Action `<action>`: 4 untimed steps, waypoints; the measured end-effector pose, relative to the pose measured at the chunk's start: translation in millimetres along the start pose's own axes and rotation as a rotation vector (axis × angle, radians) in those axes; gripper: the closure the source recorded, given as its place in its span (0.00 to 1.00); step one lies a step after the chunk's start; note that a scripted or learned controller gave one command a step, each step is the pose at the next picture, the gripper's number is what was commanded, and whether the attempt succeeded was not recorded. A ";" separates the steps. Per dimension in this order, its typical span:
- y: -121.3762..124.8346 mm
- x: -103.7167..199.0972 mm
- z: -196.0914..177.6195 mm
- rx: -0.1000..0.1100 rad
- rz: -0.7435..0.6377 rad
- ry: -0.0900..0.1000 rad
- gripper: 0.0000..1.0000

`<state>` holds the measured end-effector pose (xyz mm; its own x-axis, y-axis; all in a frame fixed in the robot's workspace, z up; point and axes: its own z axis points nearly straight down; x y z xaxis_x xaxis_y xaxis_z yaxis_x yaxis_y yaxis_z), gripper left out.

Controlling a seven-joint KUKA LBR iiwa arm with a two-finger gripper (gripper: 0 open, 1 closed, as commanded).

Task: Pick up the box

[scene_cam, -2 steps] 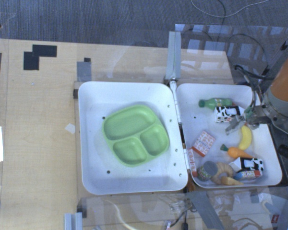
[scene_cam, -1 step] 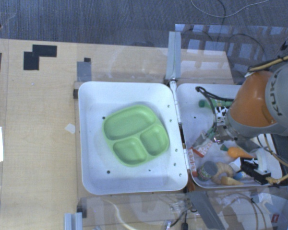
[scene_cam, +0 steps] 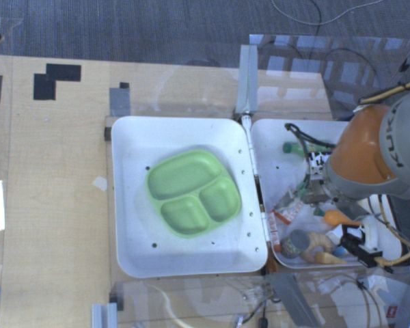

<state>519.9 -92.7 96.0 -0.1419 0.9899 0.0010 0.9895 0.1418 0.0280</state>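
Grip unreadable: the gripper [scene_cam: 313,191] is tucked under the orange wrist, so whether it is clamped or loose, I cannot tell. Over on the left, the left bin [scene_cam: 126,203] holds a green divided plate [scene_cam: 192,193], lying flat. Moving right, the right bin [scene_cam: 272,173] is cluttered, and what looks like the box [scene_cam: 283,218], red and white, lies near its left wall, just beside the gripper. The arm [scene_cam: 369,152] hangs above that bin.

text: "KU" | on: grey arm [scene_cam: 404,145] | rest cut off
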 end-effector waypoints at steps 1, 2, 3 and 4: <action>-21.2 9.7 0.4 -0.006 0.094 -0.008 0.00; -22.8 12.5 0.9 0.000 0.203 -0.005 0.00; -22.6 12.5 1.0 -0.002 0.178 -0.007 0.00; -23.7 13.1 1.6 0.004 0.448 0.000 0.00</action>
<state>494.7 -83.1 93.8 0.3005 0.9537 0.0117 0.9535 -0.3006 0.0206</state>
